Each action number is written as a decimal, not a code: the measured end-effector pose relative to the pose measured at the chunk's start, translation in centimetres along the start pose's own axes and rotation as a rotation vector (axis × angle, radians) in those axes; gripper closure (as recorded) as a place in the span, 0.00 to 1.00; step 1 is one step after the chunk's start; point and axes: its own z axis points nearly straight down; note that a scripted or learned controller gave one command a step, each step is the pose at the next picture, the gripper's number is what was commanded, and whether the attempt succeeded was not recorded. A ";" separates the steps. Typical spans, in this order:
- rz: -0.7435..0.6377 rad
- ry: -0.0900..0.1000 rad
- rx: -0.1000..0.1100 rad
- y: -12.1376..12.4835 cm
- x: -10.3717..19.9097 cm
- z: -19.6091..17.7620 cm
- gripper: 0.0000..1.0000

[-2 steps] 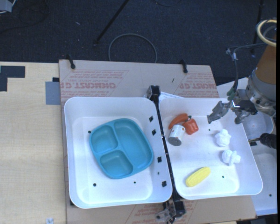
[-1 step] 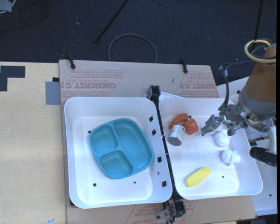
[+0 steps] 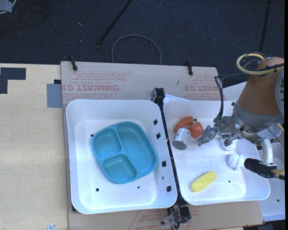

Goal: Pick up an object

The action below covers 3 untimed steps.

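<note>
Camera view had the arm [image 3: 261,92] reaching in from the right, orange band above the wrist, over the right bin [image 3: 259,193]. Gripper [image 3: 207,134] sat low inside that bin, pointing toward its left half. Finger state: couldn't tell, too small and dark against the wrist hardware, and nothing visibly sat between them.

Right bin contents: orange-red object [image 3: 188,125] near the upper left, grey metal cylinder [image 3: 180,138] just below it and touching or nearly so. Gripper tip was just beside both on their right; contact couldn't be confirmed. Yellow corn cob [image 3: 203,181] lay tilted toward the front of the bin, well apart from the gripper. Small white object [image 3: 235,161] lay near the right wall, with another white piece [image 3: 229,144] above it, close under the wrist.

Left bin [image 3: 81,186] held a blue divided plate [image 3: 124,151], three compartments, rotated at an angle, roughly centred. Both bins sat side by side on a cardboard sheet [image 3: 110,83] on the bench [image 3: 24,152].
</note>
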 end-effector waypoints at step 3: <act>-0.004 -0.002 -0.010 0.5 0.7 -0.8 1.00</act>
